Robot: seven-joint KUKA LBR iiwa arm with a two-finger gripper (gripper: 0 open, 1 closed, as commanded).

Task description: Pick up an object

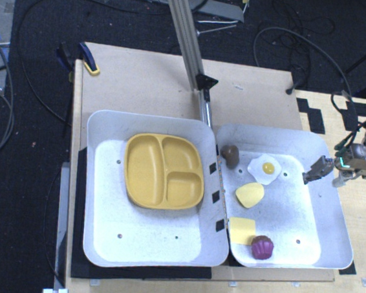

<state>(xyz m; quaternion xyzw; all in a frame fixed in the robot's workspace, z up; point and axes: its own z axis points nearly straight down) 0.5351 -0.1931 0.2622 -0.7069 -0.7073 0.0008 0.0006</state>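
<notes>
Gripper [329,169] over right bin [328,246] right rim, jaws spread open, holding nothing. In that bin: fried egg toy [264,169] nearest gripper, brown piece [231,155] beyond it, yellow wedge [249,194], yellow block [241,231], purple piece [262,247]. Yellow divided plate [164,171] in left bin [99,231].

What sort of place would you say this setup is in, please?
Probably a robotics lab: a workbench bearing two white bins, toy food such as a fried egg, a robot gripper, and cables across the floor.
</notes>
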